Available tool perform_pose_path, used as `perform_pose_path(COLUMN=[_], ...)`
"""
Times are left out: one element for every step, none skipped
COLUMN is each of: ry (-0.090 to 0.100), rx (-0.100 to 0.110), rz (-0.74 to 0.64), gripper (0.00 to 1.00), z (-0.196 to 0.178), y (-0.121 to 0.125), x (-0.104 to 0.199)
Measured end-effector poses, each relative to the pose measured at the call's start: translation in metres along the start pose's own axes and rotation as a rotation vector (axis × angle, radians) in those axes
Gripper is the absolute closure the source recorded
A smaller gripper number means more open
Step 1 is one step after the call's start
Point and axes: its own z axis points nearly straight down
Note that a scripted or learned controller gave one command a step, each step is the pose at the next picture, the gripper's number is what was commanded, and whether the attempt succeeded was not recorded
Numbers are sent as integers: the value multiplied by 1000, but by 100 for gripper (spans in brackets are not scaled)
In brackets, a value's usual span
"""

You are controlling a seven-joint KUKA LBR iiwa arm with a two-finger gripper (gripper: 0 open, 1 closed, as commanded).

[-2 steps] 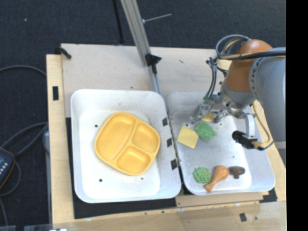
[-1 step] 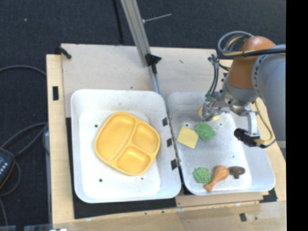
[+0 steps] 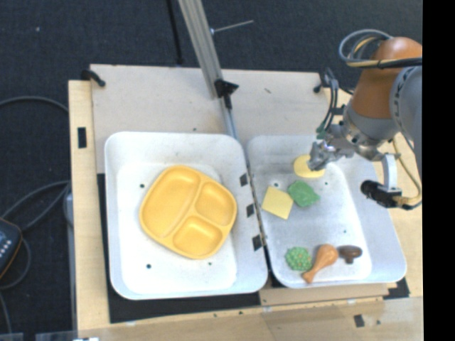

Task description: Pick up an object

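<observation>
tray (image 3: 188, 211) yel | bins (image 3: 128, 155) wht | drumstick (image 3: 321, 260) org | broccoli (image 3: 298, 258) grn

Arm extended in from the right, gripper lowered.

The arm (image 3: 377, 94) entered at the upper right, its orange band uppermost and the grey wrist below it angled down and to the left. Cables looped above the band and trailed along the right side of the wrist. The gripper (image 3: 318, 156) pointed downward at the lower-left end of the wrist. Finger spacing could not be determined from this angle.
</observation>
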Motion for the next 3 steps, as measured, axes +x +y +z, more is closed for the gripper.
perform_pose_path(ry=[0, 0, 3], rx=[-1, 1, 5], rz=[-2, -2, -5], gripper=[100, 100, 100], z=[-46, -73, -79], y=[7, 9, 1], x=[1, 0, 47])
